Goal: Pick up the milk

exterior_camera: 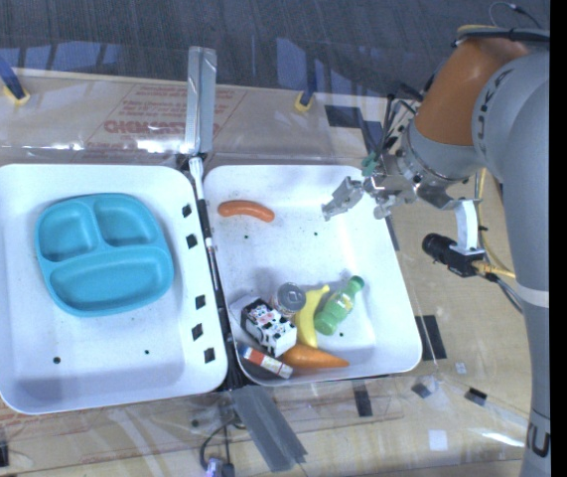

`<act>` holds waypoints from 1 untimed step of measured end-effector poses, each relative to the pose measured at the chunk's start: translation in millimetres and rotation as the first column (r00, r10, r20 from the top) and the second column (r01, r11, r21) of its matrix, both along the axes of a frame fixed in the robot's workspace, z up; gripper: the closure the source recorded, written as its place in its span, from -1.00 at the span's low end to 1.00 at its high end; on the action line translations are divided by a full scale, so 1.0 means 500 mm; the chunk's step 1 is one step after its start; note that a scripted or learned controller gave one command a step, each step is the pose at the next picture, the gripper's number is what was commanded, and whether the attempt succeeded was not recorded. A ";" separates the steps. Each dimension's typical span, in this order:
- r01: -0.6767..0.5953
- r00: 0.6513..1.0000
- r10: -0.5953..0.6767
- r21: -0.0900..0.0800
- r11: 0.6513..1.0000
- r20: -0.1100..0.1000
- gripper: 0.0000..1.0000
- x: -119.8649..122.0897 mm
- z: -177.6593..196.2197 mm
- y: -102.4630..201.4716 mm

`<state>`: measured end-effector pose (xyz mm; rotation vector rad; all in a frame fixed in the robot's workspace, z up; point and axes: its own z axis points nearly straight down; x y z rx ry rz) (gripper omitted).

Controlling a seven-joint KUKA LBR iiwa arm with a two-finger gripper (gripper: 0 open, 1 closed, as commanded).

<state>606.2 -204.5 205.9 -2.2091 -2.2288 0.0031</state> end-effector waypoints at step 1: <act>-0.180 0.984 0.180 0.001 0.984 0.000 -1.00 -0.113 -0.136 0.121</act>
